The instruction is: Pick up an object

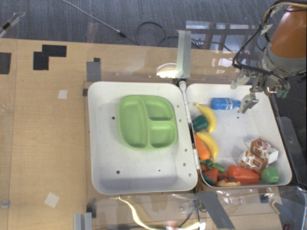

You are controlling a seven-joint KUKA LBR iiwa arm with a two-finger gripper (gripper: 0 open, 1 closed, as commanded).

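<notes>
My gripper [243,93] hangs over the back of the right bin [283,147], under the orange-banded wrist [288,28]. Its two fingers stand apart and open, with nothing between them. Just to its left a blue bottle [225,103] lies on its side on the bin floor. Two yellow bananas [207,115] [209,143] lie along the bin's left wall with a dark green pepper [200,123] between them. An orange carrot [203,151], a red pepper [242,174], a green lime [271,175] and a brown and white carton [259,153] crowd the front.
A green divided plate [146,121] sits in the left bin [100,166]. A metal post [183,51] rises behind the divider between the bins. Cables [249,47] loop from the arm at the back right.
</notes>
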